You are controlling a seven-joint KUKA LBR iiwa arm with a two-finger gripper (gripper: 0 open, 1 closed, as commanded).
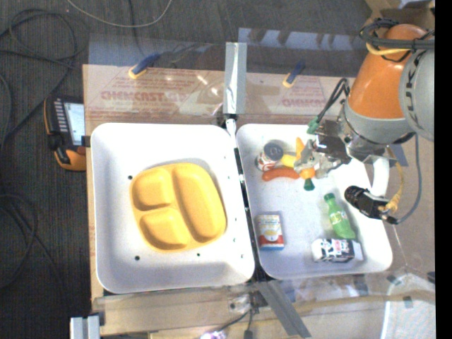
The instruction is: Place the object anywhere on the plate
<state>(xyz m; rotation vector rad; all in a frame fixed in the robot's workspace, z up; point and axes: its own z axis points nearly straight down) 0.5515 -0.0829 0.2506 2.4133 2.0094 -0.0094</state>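
Yellow plastic, three compartments, sitting in the middle of the left white bin [106, 260]: that is the divided plate [178, 205] on my feed, and nothing rests on it. My gripper [313, 162] is down in the right white bin [374, 256], toward its twelve o'clock side, the grey arm with its orange band [385, 83] coming in from three o'clock. It sits over an orange carrot-like toy [279, 174] and a yellow piece beside it; whether the fingers are open or closed I cannot tell. Just at nine o'clock from the gripper stands a small silver-topped can [270, 153]. Toward six o'clock in that bin I see a green plastic bottle [339, 219], a small red and white box [270, 231] and a black and white carton [337, 250], all apart from each other.
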